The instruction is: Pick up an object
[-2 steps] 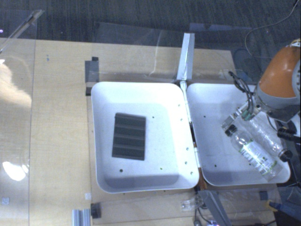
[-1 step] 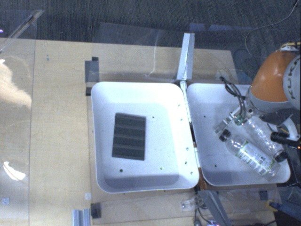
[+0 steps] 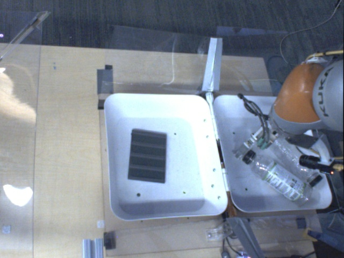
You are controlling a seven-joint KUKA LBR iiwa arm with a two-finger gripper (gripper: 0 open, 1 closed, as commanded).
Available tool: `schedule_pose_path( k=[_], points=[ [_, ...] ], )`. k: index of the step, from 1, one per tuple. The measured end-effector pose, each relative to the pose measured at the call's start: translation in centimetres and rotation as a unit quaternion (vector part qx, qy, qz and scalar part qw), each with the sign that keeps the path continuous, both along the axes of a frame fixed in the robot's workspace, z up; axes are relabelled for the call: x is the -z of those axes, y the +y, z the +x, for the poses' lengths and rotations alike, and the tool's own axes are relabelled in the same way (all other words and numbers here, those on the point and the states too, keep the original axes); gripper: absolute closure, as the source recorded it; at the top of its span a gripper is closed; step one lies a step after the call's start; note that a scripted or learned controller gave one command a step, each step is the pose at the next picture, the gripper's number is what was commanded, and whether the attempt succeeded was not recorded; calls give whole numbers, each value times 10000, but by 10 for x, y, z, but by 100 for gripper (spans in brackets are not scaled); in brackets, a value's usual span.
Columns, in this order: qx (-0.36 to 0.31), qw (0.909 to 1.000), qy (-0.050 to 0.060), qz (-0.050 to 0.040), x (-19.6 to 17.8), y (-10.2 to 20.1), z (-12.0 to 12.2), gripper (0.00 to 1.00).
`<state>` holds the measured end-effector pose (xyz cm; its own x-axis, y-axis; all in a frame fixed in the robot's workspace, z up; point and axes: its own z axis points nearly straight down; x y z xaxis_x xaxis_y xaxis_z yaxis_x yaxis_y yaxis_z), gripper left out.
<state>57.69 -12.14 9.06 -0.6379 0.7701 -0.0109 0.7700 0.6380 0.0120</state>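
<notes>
- Clear crumpled plastic bottle (image 3: 279, 175) with a printed label, lying on its side in the right shallow white plastic bin (image 3: 236, 195), dark cap end toward the bin's middle.
- Dark grey ribbed rectangular block (image 3: 148, 155) flat in the left shallow white plastic bin (image 3: 115, 198), well apart from the arm.
- Claw (image 3: 259, 142) low over the right bin, just beside the bottle's neck, hanging under the grey arm with the orange band (image 3: 299, 97); open or closed: cannot tell, tip lost among cables and clear plastic.
- Nothing visibly held.
- Likely trouble: thin, slick, rounded bottle wall liable to buckle or roll out under a squeeze; a pinch near the narrow neck liable to slide off.
- Further hazard: loose cables at the wrist liable to snag the bottle.
- Pale wooden tabletop (image 3: 59, 160) under both bins, with clear panels standing around them and dark grey ribbed carpet (image 3: 161, 7) beyond the far edge.
</notes>
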Motion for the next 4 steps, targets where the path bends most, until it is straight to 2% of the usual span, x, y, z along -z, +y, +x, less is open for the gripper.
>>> schedule_pose_path(
  k=[1, 2, 3, 4],
  points=[
    [1646, 9864, 16, 19, 1, -9, 25, 0],
    [1613, 9869, -33, 20, -12, -7, 28, 100],
    [1609, 9870, -32, 19, -12, -7, 28, 0],
    [1333, 9911, 20, 8, 2, -35, 53, 0]
  ],
)
